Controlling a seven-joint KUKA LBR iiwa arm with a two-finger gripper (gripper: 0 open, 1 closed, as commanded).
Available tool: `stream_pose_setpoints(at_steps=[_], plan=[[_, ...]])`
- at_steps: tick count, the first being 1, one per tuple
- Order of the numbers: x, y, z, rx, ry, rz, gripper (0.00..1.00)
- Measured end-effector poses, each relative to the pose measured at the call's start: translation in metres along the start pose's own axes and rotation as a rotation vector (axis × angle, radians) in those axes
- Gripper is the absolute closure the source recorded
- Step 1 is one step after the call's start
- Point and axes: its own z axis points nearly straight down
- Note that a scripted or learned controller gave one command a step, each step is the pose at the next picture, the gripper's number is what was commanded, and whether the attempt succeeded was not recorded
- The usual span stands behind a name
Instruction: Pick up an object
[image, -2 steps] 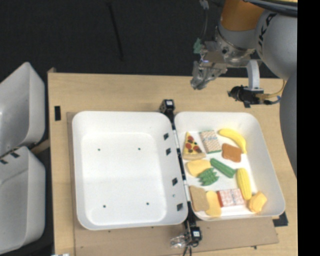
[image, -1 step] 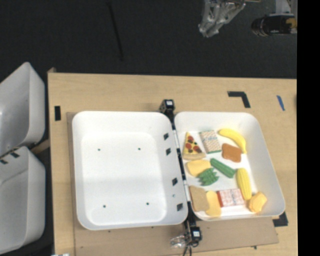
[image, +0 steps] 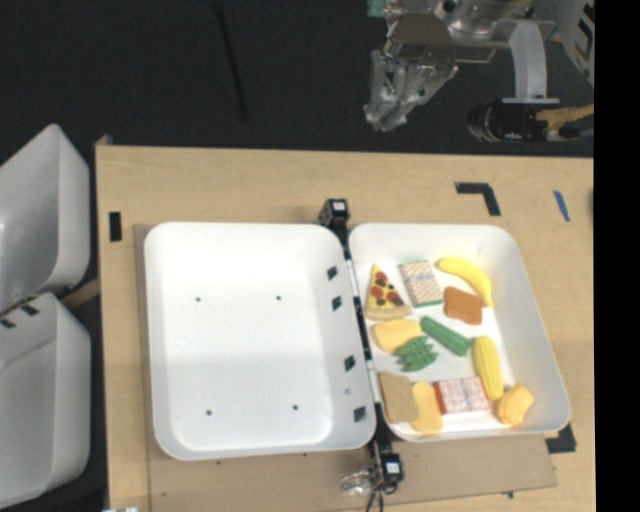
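Yellow banana (image: 468, 275) lies in right bin (image: 535, 300), claw (image: 385, 112) above

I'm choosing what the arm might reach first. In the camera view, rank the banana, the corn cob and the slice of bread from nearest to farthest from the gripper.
From the gripper, raised beyond the bins' far edge:
1. banana, far corner of the right bin.
2. corn cob, along its right side, farther toward the front.
3. slice of bread, near front edge by the divider.
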Motion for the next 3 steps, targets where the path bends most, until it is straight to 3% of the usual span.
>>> stream_pose_setpoints(at_steps=[1,2,3], plan=[[-0.041,0.073,-0.002,-0.007,-0.004,0.01,1.0],[0.018,0.024,-0.001,0.001,-0.001,0.002,1.0],[0.103,0.072,-0.002,-0.007,0.0,-0.001,1.0]])
